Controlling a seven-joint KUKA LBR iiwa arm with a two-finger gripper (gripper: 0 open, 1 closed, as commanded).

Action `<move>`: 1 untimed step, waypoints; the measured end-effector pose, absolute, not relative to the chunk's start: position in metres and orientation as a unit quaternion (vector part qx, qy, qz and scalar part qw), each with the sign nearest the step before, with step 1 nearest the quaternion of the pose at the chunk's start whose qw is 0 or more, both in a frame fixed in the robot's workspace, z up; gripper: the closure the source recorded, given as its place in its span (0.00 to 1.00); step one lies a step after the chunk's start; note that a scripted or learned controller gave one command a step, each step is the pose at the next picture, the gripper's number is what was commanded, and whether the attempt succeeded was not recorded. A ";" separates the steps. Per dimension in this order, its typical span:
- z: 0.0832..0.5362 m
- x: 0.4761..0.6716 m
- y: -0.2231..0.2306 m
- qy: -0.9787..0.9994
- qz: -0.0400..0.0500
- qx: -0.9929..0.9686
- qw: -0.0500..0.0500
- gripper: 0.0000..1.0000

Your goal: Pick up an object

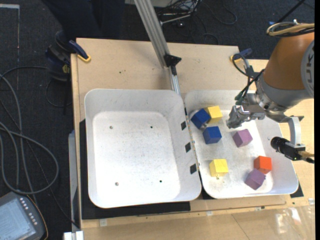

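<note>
My gripper (235,122) hangs over the right bin (280,186), its tip just left of and above a purple cube (242,137). To its left lie a yellow cube (214,113) and two blue cubes (200,118) (212,134) packed close together. Nearer the front of the bin sit another yellow cube (218,167), an orange cube (263,163) and a second purple cube (255,179). Nothing shows between the gripper's tips.
The left bin (95,134) lies beside the right one on the wooden bench (125,64). A slanted metal pole (152,26) crosses the bench at the back and ends near the bins' shared edge. Clamps sit at the bench's back corners.
</note>
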State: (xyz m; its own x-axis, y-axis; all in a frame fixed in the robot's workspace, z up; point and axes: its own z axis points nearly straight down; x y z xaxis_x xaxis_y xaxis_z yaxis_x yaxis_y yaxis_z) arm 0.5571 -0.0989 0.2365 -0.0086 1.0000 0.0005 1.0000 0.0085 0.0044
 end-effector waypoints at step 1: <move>0.228 0.578 -0.048 0.710 0.001 0.704 0.000 1.00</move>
